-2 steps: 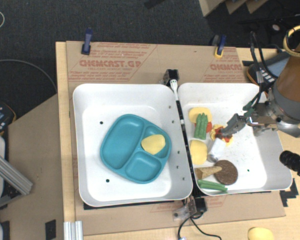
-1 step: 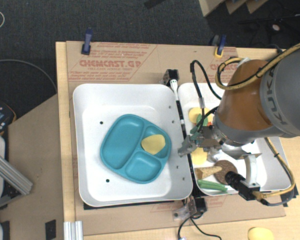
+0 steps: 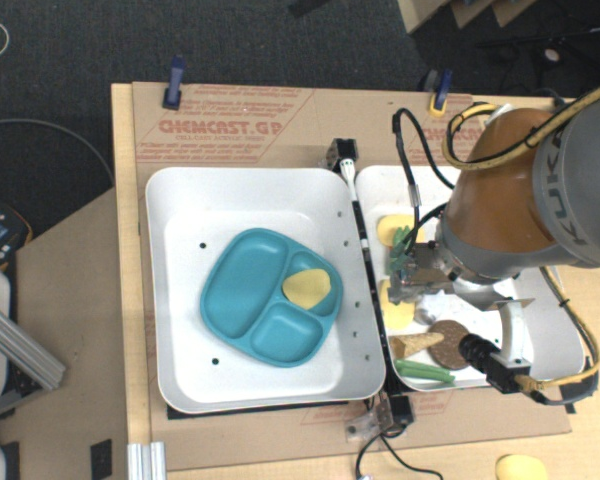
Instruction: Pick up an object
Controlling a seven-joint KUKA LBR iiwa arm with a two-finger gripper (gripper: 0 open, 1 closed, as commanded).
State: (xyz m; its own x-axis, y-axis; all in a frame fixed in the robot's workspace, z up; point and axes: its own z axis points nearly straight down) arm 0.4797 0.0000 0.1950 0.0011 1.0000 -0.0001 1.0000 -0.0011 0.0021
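A grey-and-orange robot arm (image 3: 515,203) reaches over the right white bin (image 3: 570,343), its gripper (image 3: 408,273) low among small items: a green piece (image 3: 425,372), a brown disc (image 3: 447,344). In the left bin (image 3: 170,268), a teal divided tray (image 3: 260,298) carries a yellow piece (image 3: 306,287).

Camera position: fixed above the table (image 3: 230,128), looking down at a slant.
Facing: both white bins — left bin (image 3: 180,218) and right bin (image 3: 550,338) — side by side.
Nearness: medium; whole table top fits.
Arm (image 3: 540,198): enters from the view's right — bulks over the right bin.
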